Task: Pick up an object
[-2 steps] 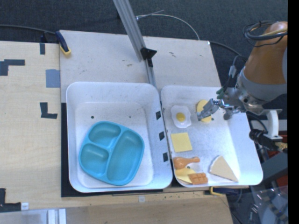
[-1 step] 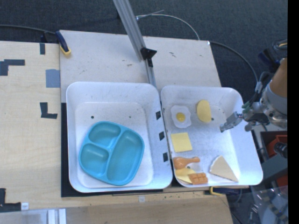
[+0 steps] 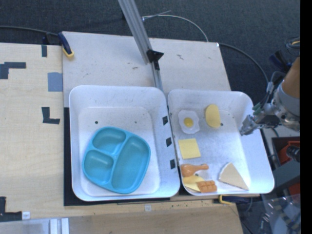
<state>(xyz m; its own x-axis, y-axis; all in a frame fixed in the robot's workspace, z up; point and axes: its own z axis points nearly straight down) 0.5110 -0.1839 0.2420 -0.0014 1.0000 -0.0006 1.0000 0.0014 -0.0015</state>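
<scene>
You can see the gripper [image 3: 247, 126] at the right rim of the right bin [image 3: 258, 169], but whether it is clenched or released cannot be told from this angle; nothing shows between its tips. Nearest to it, just to its left and slightly further up the bin, lies the yellow lemon-like piece [image 3: 212, 115]. Left of that sits the fried egg [image 3: 188, 121]. Below the egg, further from the gripper, lies the yellow cheese square [image 3: 189, 148]. Below the gripper, near the bin's front edge, you find the pale wedge [image 3: 232, 176], with the orange drumstick [image 3: 193, 169] and the waffle-like piece [image 3: 206, 185] to its left
</scene>
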